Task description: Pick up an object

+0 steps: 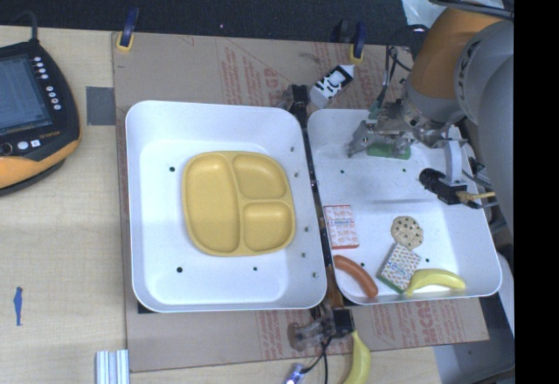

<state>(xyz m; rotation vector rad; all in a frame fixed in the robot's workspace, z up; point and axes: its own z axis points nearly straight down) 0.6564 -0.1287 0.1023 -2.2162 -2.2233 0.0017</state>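
Yellow plastic, brown and speckled tan mark the candidate objects, all gathered in the near corner of the right bin (349,125): a banana (434,283) lying against the near rim, a patterned cracker (399,266) touching it, a round cookie (406,231) just behind, a sausage (356,276) by the near-left rim, and a small red-and-white packet (341,226) beside the dividing wall. None is lifted; each rests flat on the bin floor. The pincer (381,140) hangs over the far end of the same bin, well apart from this cluster, and whether it is spread or pressed together cannot be told; nothing visible sits in it. The bare floor between pincer and cluster gives room for a descent, probably freest over the cookie and packet, which stand clear of the rims; banana and sausage hug the edge, where a fingertip may foul the wall. The left bin (144,199) carries a yellow divided plate (238,202). A pendant (31,112) lies on the worktop (61,269).
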